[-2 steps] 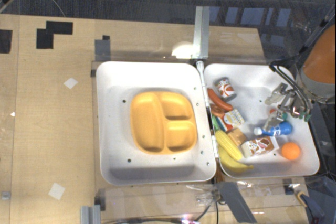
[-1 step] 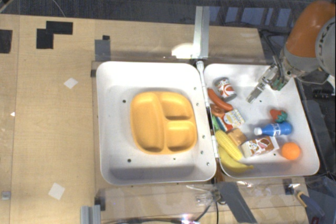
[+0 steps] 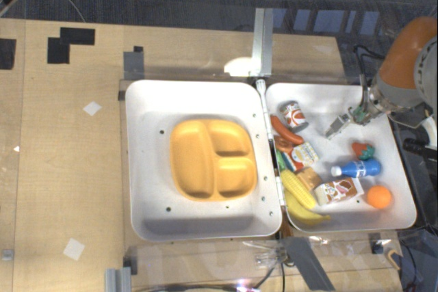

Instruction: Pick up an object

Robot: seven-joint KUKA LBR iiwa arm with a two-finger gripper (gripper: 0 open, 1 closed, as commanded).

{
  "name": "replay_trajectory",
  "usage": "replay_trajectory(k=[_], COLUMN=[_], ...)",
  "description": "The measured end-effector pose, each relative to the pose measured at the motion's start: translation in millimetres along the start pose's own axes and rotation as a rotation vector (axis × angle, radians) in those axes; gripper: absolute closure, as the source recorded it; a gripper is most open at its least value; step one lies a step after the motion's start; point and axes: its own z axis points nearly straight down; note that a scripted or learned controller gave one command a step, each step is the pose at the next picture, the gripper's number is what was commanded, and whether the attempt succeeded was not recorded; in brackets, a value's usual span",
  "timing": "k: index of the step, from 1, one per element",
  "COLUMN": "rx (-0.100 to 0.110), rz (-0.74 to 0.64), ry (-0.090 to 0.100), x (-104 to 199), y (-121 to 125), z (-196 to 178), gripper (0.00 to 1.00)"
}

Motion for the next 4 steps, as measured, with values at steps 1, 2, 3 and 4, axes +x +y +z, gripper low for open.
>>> replay_trajectory(k=[1, 2, 3, 4], rx=[-0.004, 0.001, 0.003, 0.003], rz=[0.053, 0.220, 0.587, 0.248], ry=[-0.003, 0.001, 0.002, 0.001], x=[-6.0, -2.5, -4.8, 18.2], y=[9.6, 37.7, 12.8, 47.7], z=[-53.5, -33.0, 1.3, 0.0], gripper=[0.00, 0.00, 0.00, 0.00])
